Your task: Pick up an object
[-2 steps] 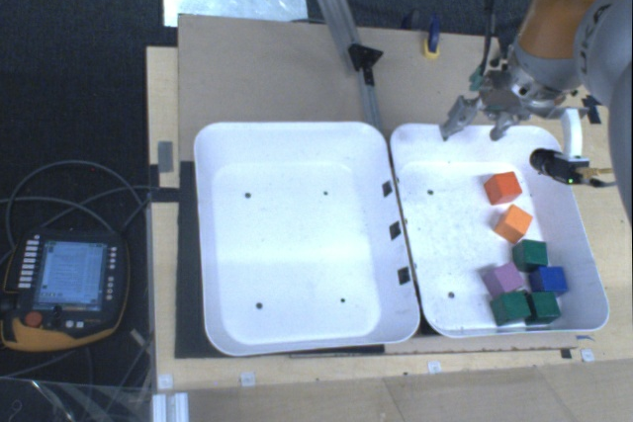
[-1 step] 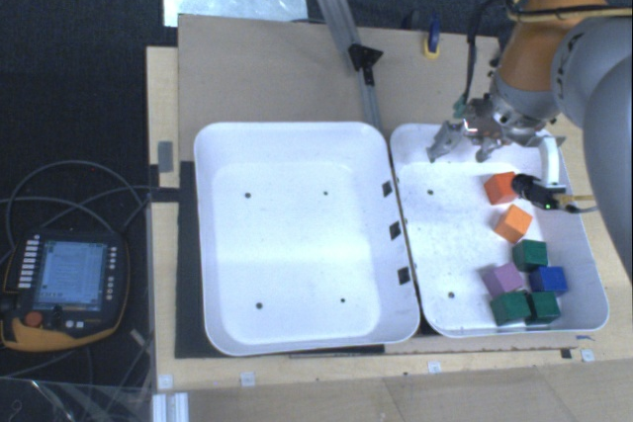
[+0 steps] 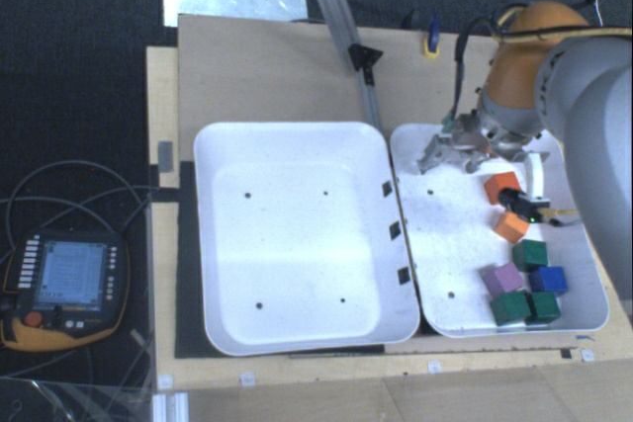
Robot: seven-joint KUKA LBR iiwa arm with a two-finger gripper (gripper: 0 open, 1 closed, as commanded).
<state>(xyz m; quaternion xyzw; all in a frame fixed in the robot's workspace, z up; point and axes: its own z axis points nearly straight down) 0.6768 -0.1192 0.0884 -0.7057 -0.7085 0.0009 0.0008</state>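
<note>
Tan wooden bench [image 3: 267, 64] carries two shallow white plastic bins side by side: left bin [image 3: 213, 242], right bin [image 3: 410, 212], rims touching.

Two bins side by side on bench [image 3: 267, 74]: blocks [image 3: 522, 280] clustered in right bin [image 3: 435, 242], near its right edge; pendant [image 3: 64, 290] left of left bin [image 3: 287, 232].

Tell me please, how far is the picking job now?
Done: the gripper is over the right bin, at its far end. In hand: nothing visible. Left: the whole pick; the orange blocks, the green, blue and purple blocks lie in the bin.
</note>
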